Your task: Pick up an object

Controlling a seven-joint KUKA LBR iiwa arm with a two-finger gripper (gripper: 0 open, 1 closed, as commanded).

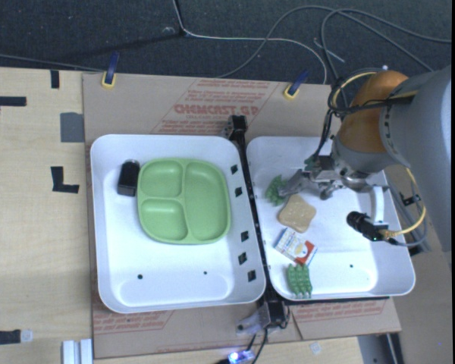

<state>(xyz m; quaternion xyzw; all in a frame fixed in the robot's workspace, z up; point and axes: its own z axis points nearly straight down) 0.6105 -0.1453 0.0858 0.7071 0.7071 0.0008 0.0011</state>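
A green divided plate (pixel 185 201) lies in the left bin (pixel 106 226). A small black block (pixel 128 178) sits just beside its left edge.

Light: you get even, soft overhead light with faint shadows.
Glare: two shallow white bins (pixel 106 226) look slightly washed out.
Focus: mildly soft.

The wooden bench (pixel 30 226) carries a brown cardboard sheet (pixel 205 105) (printed in red). On the sheet two white bins stand side by side: left bin (pixel 110 279), right bin (pixel 364 279).
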